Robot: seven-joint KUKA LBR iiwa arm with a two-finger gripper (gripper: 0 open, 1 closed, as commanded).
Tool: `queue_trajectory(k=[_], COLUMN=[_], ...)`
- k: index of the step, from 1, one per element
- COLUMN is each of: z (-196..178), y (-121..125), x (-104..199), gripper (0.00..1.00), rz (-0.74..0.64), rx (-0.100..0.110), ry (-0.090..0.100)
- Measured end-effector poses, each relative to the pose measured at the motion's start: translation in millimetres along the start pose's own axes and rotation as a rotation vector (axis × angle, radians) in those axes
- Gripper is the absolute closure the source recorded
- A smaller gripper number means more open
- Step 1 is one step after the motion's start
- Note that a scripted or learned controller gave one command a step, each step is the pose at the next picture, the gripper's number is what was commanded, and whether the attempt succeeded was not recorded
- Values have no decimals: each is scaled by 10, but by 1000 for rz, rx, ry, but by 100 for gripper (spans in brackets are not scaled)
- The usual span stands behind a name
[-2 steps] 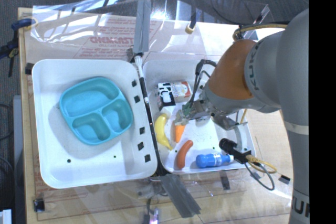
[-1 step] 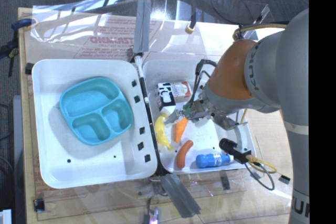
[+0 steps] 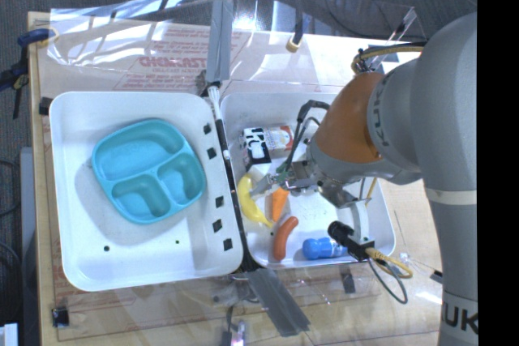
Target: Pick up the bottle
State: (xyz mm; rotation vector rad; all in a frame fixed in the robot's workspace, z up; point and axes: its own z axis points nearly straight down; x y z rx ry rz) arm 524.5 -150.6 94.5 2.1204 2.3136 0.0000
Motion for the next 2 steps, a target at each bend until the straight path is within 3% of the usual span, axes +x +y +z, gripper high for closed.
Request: queue_trajectory(k=[1,2], z=[-97,-1342], y=[6,-42], x=[8,644], gripper=[100,100], rz=[-5,204], rx=[1,3], ry=[2,3])
